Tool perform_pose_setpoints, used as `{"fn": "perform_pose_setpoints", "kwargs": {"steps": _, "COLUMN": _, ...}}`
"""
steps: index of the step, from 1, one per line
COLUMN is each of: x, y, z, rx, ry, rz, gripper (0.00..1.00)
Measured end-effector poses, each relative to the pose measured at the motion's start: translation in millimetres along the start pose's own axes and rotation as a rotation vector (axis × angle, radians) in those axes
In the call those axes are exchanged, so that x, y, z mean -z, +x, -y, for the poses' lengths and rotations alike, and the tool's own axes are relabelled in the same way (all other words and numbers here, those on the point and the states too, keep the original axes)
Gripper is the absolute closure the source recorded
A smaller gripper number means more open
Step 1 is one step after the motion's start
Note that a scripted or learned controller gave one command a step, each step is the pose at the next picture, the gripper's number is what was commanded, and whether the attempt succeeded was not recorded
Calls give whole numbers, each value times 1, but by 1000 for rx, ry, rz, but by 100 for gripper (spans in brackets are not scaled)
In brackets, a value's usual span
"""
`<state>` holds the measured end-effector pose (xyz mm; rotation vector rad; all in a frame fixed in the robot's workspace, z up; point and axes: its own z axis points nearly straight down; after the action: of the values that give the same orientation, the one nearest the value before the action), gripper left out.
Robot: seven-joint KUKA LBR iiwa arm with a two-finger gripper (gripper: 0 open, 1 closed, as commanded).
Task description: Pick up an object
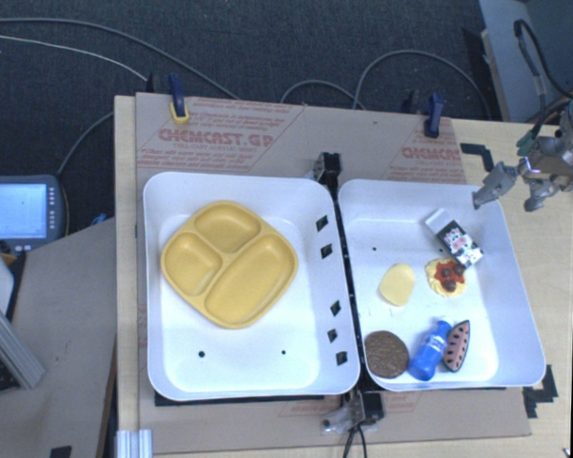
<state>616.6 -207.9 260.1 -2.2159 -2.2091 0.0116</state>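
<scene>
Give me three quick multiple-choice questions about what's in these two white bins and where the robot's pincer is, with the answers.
1. Where is the yellow divided plate?
A. in the left bin
B. in the right bin
C. on the cardboard outside the bins

2. What colour is the small bottle at the near edge of the right bin?
A. green
B. blue
C. white

3. Where is the pincer right now?
A. down among the items in the right bin
B. over the yellow plate
C. at the far right corner of the right bin, clear of the items

Answers: 1 A, the plate lies alone in the left bin. 2 B, its body is plainly blue. 3 C, it sits by the bin's corner rim, apart from every item.
</scene>
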Motion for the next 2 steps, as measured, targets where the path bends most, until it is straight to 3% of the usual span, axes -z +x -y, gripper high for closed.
{"fn": "perform_pose_setpoints", "kwargs": {"steps": 1, "x": 9, "y": 1, "z": -2, "rx": 4, "ry": -14, "rz": 3, "gripper": 0}}
{"fn": "perform_pose_setpoints", "kwargs": {"steps": 2, "x": -35, "y": 7, "z": -6, "rx": 5, "ry": -10, "rz": 2, "gripper": 0}}
